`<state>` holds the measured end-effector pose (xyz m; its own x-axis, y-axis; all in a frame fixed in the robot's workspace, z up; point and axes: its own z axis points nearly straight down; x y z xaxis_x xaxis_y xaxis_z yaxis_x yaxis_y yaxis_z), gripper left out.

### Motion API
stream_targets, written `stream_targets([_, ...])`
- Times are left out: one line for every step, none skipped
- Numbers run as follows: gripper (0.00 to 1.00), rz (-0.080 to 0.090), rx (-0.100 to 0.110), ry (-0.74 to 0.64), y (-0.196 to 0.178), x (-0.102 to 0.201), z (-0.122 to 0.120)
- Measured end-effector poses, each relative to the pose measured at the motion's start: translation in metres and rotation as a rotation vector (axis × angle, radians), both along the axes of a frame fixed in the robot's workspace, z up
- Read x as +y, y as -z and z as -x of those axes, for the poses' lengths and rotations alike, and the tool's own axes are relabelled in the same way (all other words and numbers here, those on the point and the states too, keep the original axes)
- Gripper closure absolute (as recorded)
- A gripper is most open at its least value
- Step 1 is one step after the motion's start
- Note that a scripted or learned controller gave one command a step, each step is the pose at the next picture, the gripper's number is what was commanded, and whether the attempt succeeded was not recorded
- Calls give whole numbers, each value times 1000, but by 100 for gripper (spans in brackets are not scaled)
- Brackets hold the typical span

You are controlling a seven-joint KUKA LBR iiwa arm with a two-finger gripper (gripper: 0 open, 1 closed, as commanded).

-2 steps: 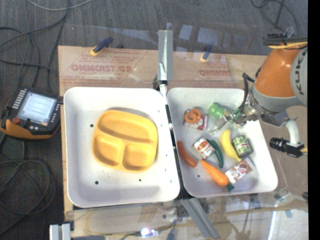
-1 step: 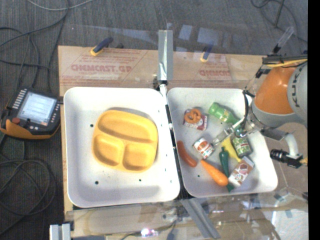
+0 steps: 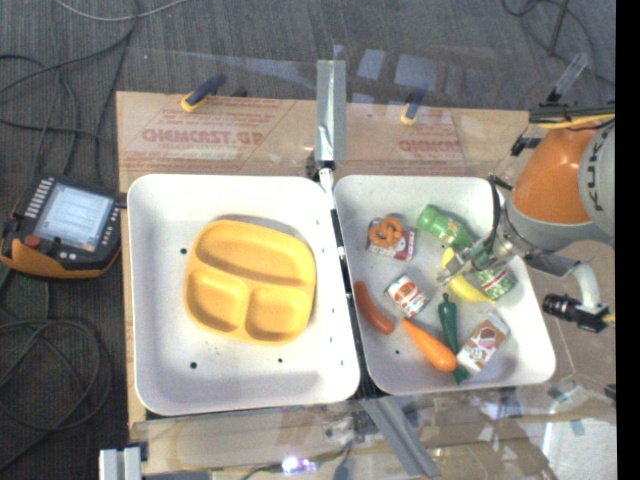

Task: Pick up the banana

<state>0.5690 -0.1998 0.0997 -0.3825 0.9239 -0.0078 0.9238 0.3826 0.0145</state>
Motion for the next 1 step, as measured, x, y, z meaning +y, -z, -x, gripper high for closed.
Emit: stream_targets([100, -2, 16, -13, -92, 61, -11])
